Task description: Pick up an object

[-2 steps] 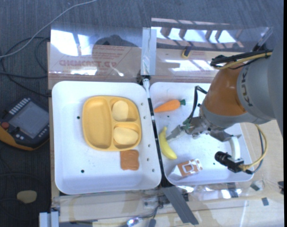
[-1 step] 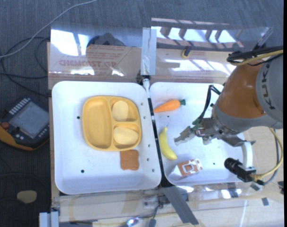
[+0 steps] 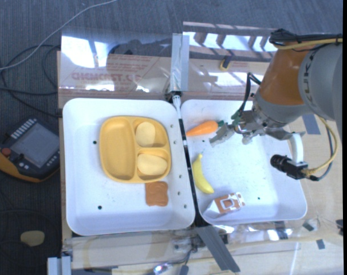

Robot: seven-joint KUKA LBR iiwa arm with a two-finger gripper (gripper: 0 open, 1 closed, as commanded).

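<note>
In the right bin [image 3: 288, 205] an orange carrot [image 3: 201, 128] lies at the far left, near the divider. A yellow banana [image 3: 202, 176] lies below it along the left wall. A small orange-and-white carton [image 3: 229, 203] rests near the front wall. My gripper [image 3: 234, 136] hangs over the right bin just right of the carrot's green end, with its fingers spread open and nothing between them. One finger [image 3: 221, 135] points toward the carrot's tip.
The left bin [image 3: 82, 211] holds a yellow divided tray [image 3: 117, 150] with two pale round food pieces [image 3: 145, 133] in it, and a brown toast slice [image 3: 157, 194] beside it. A black cable connector [image 3: 286, 164] hangs over the right bin's right side. A pendant [image 3: 26, 146] lies on the floor at left.
</note>
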